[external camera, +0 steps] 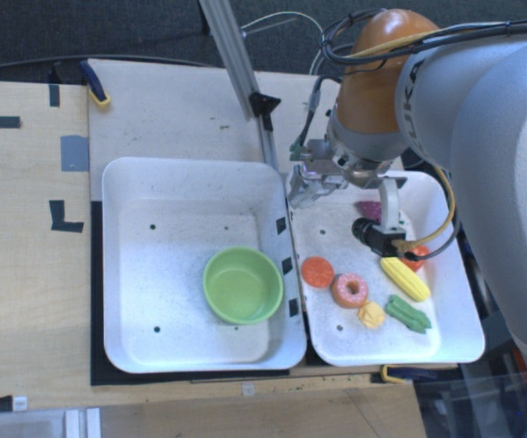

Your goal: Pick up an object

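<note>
- The candidates for picking lie clustered in the right bin [455,336]: an orange disc [317,271], a pink-iced doughnut [349,289], a small yellow piece [371,315], a corn cob [404,278], a green pod [408,315] and a purple item [369,210] partly hidden by the arm.
- They sit close together toward the bin's near half, some touching, so a clean grasp on one probably means brushing a neighbour.
- The end effector [307,188] hangs over the far left corner of the right bin, near the divide between the bins and apart from the toys; nothing is seen in its grip, and I cannot tell how far it is open.
- The left bin [127,245] carries a green bowl [242,286], upright, near its right wall.
- Both bins rest side by side on the table [154,99], with a yellow-tipped clamp [95,85] at the far edge.
</note>
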Available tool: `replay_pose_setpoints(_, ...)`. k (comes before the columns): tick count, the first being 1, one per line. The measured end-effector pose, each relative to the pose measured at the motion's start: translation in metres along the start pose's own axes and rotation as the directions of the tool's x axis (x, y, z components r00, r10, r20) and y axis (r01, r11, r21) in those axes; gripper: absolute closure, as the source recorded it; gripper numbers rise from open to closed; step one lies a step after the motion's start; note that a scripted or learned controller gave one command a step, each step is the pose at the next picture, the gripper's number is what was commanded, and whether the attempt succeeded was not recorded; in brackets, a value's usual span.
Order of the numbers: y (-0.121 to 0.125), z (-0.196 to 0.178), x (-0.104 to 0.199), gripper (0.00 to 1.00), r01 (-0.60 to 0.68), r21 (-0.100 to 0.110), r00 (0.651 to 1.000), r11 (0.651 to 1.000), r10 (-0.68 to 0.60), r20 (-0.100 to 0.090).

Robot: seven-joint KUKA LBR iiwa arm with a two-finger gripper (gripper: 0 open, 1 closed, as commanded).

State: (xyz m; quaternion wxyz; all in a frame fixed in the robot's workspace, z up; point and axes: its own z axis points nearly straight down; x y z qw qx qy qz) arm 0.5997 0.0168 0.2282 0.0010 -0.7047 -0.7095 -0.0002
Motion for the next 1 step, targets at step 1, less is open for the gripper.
replay_pose_setpoints(1,0.0188,-0.0009,0.0593,1.0,0.001,0.0,1.0,1.0,-0.001,-0.001)
